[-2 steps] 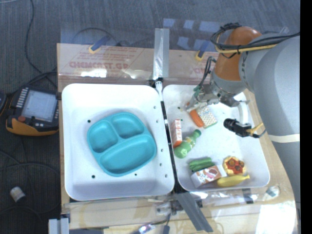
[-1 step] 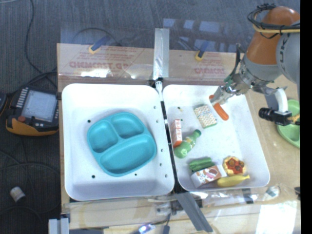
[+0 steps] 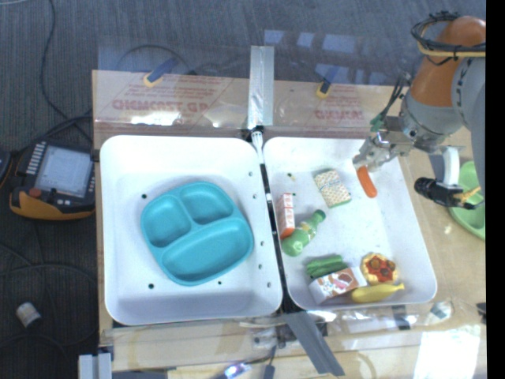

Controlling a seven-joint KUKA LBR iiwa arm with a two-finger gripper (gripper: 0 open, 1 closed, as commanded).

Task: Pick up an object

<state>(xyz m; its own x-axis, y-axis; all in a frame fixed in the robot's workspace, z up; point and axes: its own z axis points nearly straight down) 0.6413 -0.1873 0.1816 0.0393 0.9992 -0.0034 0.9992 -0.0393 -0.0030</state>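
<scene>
My gripper (image 3: 375,155) hovers over the far right corner of the right bin (image 3: 410,212). An orange carrot-like piece (image 3: 367,181) sits just below its tip, touching or nearly touching it; whether it is held is unclear. Further left in that bin are a patterned packet (image 3: 332,187), a green bottle (image 3: 302,234) and a red and white box (image 3: 287,214). At the bin's near edge lie a green vegetable (image 3: 325,264), a small carton (image 3: 335,283), a banana (image 3: 377,292) and a red and yellow toy (image 3: 379,268).
The left bin (image 3: 126,172) holds a teal divided plate (image 3: 199,231). A raised divider (image 3: 268,212) separates the two bins. A green item (image 3: 472,204) lies on the bench right of the right bin. A handheld pendant (image 3: 54,180) rests on the floor at left.
</scene>
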